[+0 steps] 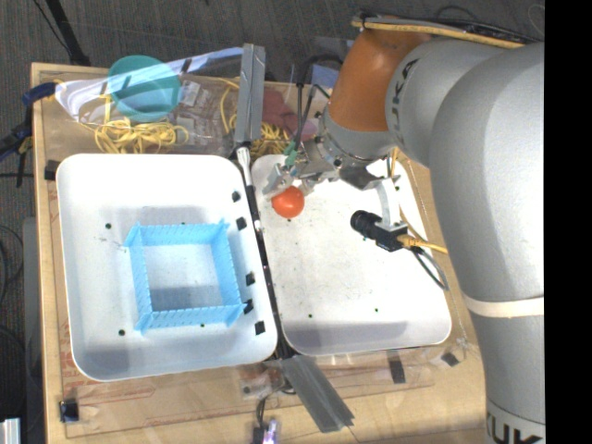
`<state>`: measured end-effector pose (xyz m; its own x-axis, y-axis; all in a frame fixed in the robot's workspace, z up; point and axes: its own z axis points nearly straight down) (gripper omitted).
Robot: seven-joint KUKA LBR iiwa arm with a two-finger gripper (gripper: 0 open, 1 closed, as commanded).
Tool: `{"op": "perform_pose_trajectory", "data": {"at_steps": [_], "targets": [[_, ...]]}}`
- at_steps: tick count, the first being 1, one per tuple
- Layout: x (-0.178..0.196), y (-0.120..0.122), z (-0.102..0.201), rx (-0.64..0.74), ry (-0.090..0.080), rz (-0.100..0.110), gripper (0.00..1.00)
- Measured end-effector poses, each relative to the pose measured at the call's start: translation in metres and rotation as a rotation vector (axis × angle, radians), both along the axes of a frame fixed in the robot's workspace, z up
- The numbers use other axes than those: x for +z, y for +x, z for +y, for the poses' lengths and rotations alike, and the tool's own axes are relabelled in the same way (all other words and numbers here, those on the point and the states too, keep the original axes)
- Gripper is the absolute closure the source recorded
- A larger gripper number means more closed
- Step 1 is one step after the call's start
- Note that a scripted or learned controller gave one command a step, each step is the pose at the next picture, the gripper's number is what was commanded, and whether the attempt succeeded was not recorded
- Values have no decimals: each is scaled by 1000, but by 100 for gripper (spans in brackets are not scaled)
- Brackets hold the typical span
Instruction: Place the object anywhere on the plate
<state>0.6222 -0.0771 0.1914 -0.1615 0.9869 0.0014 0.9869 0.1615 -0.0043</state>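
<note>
Claw [294, 181] hung over right bin [370, 331] far corner, pinching red ball [289, 203]. Blue square plate [185, 276] sat in left bin [83, 248].

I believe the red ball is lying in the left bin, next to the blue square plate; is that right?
Not quite. The camera view shows the red ball in the right bin, at its far left corner under the gripper. The blue square plate sits apart in the left bin.

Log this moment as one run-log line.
gripper: right bin's far-left corner, just above red ball | grasp: cannot tell | blue square plate: left bin, bare
</note>
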Motion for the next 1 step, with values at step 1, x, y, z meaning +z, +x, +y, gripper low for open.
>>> {"op": "perform_pose_trajectory", "data": {"at_steps": [1], "targets": [[10, 0, 1, 7, 0, 3, 100]]}}
